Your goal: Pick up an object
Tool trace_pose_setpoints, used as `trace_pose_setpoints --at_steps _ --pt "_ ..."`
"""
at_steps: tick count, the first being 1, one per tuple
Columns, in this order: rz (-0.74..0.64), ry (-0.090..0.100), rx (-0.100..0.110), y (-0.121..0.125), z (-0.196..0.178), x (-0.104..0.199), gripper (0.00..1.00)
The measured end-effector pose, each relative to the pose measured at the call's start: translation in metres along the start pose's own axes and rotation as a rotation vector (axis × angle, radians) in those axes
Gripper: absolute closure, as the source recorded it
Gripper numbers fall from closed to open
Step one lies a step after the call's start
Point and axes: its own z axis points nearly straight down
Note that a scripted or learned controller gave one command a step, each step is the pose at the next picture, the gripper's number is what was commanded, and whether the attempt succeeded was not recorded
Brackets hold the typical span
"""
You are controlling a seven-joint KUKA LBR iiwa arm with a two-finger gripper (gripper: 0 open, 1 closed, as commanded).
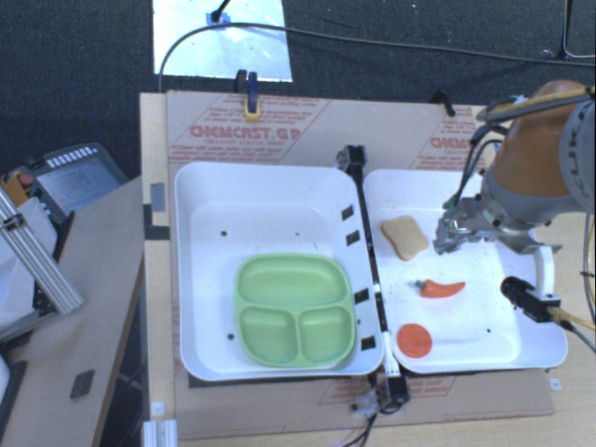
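The right bin [521, 347] holds three things: a tan bread slice [404, 237] near its upper left, an orange-red chili pepper [440, 289] in the middle, and a flat orange-red disc [414, 340] near the front left. My gripper [447, 239] hangs over the right bin, just right of the bread slice and above the pepper. Nothing shows between its fingers.
The left bin [214, 194] holds a green three-compartment plate [296, 308] toward its front. A black divider strip [365, 259] runs between the bins. Cardboard lies under both bins. A grey table with equipment stands at the far left.
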Motion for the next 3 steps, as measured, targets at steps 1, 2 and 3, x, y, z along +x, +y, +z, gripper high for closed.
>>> trace_pose_setpoints --at_steps 1,2,3 --pt "-0.001 0.000 -0.002 0.008 -0.062 0.000 1.00" --pt "-0.005 0.003 0.004 0.005 -0.050 0.053 1.00" --pt "-0.007 0.004 0.004 0.001 -0.059 0.106 1.00"
